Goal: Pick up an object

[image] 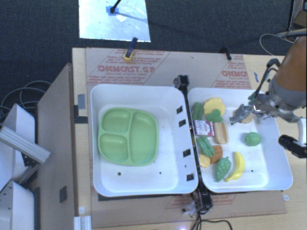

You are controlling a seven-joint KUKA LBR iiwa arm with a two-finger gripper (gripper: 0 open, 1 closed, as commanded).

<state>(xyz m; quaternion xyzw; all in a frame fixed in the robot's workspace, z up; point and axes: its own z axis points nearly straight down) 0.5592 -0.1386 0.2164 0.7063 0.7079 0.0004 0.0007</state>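
The right bin (278,174) holds several toy foods. A yellow piece (214,104) lies at the back, with a green broccoli-like piece (214,115) in front of it. Nearer the divider are a red and white packet (204,127) and a hot dog (220,132). A green ball (253,139) sits apart on the right, and a banana (237,166) and green grapes (222,168) lie near the front. My gripper (238,115) hangs over the bin's back right, just right of the broccoli piece and above a small beige item (247,119).
The left bin (103,97) holds a green divided plate (128,135). A black clamp bar (190,133) runs between the bins. A green pickle (205,145), an orange piece (217,152) and a leafy green piece (197,110) crowd the right bin's left side.
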